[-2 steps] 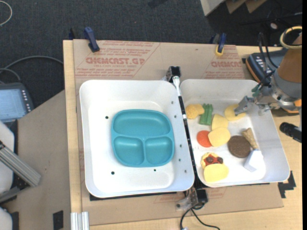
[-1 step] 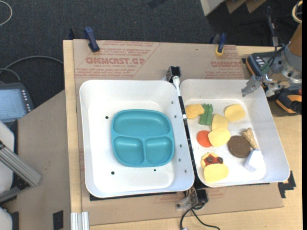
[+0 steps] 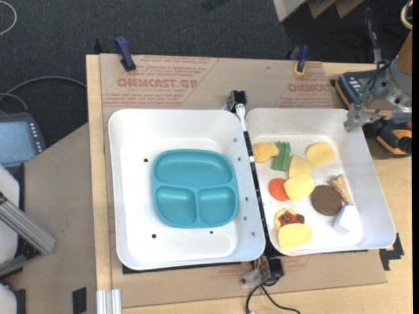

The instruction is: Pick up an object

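Toy food pieces (image 3: 300, 187) lay clustered in the right bin (image 3: 366, 175): light, rigid, probably smooth plastic, best pinched across a narrow width, as with the green piece (image 3: 283, 156). The gripper (image 3: 361, 115) hung over the bin's far right rim; its finger opening could not be told. A teal divided plate (image 3: 194, 187) occupied the left bin (image 3: 131, 175).

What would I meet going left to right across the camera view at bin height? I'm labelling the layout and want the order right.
Left bin → teal divided plate → right bin, with its pile of toy food → gripper at the right bin's far right corner.
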